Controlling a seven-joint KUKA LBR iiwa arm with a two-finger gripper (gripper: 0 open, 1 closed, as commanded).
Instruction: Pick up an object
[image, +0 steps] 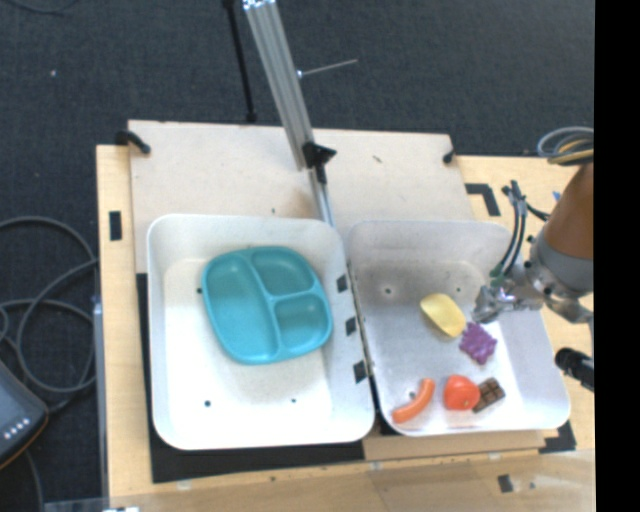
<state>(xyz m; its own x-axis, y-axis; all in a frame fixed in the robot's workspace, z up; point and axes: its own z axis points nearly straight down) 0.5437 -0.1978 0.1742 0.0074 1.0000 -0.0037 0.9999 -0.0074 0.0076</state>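
Observation:
The right bin (400, 250) holds a pale yellow piece (442, 313), a purple block (478, 344), a red-orange round object (459, 392), an orange carrot-like piece (415, 399) and a small brown block (489, 394). My gripper (490, 303) hangs over the bin's right side, just right of the yellow piece and above the purple block. Nothing shows between its fingers.
The left bin (180, 400) carries a teal divided plate (267, 302). A metal post (285, 85) rises behind the bins. The arm's wrist (570, 240) and cables enter from the right edge. Bare bin floor lies in the right bin's upper left.

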